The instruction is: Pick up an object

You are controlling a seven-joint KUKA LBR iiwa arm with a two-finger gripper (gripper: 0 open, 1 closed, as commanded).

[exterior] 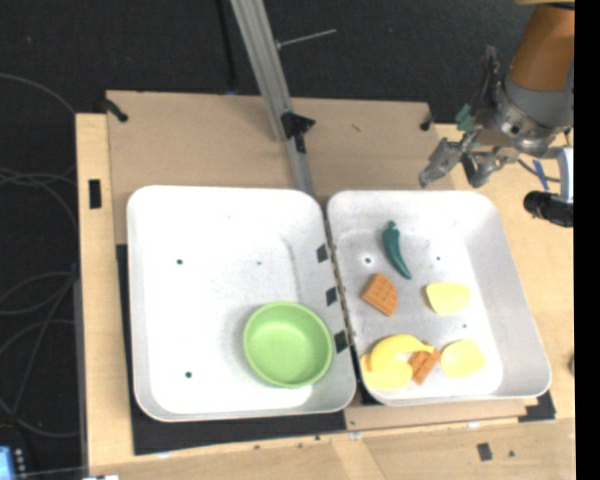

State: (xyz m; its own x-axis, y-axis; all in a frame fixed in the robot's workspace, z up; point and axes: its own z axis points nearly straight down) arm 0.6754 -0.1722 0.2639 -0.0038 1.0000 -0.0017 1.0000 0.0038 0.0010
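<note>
Gripper at upper right, fingers spread, empty

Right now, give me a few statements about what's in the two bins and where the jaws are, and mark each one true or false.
1. The green bowl sits in the left bin. True.
2. The green pepper lies in the left bin. False: it is in the right bin.
3. The gripper holds the waffle piece. False: the waffle lies in the right bin.
4. The gripper is above the right bin's far edge. True.

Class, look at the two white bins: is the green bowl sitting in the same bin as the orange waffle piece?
No: the green bowl sits in the left bin, the orange waffle piece in the right bin.
</note>
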